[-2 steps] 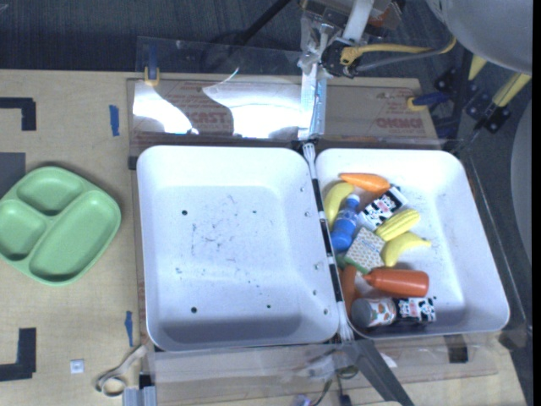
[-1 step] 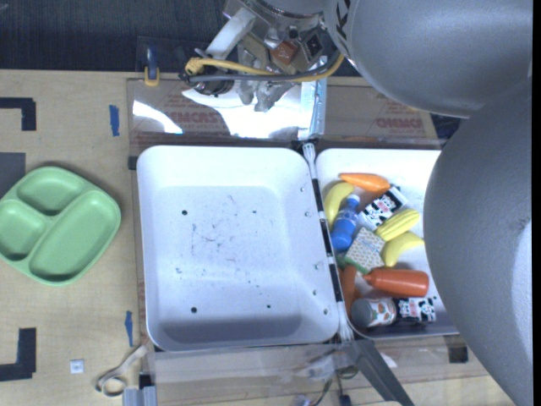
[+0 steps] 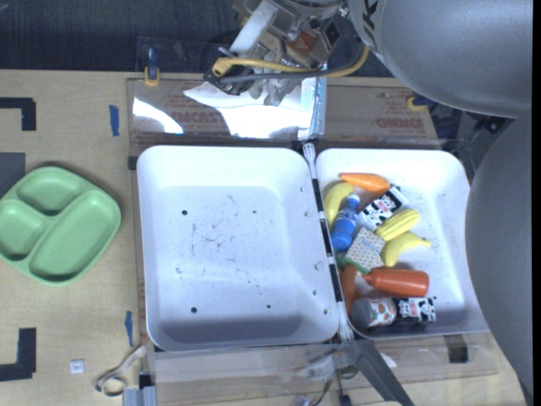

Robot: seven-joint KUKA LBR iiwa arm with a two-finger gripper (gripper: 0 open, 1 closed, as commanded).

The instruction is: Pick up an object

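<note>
The right bin [image 3: 448, 184] holds a pile of toy foods. An orange carrot [image 3: 363, 180] lies at the top, with a yellow banana-shaped piece [image 3: 336, 200] and a blue bottle [image 3: 344, 225] below it by the left wall. A cow-patterned carton [image 3: 380, 208], a corn cob [image 3: 397, 224], a banana [image 3: 406, 246] and a red sausage [image 3: 397, 281] lie in the middle. A small can [image 3: 374, 313] rests at the front. My gripper [image 3: 270, 87] hangs high behind the bins, above the back edge of the left bin [image 3: 169, 176], far from the pile.
A green divided plate [image 3: 55, 224] sits on the bench left of the bins. The arm's grey body [image 3: 456, 32] covers the upper right. A clear panel [image 3: 228, 112] stands behind the left bin. A small looped tool [image 3: 114, 381] lies at the front left.
</note>
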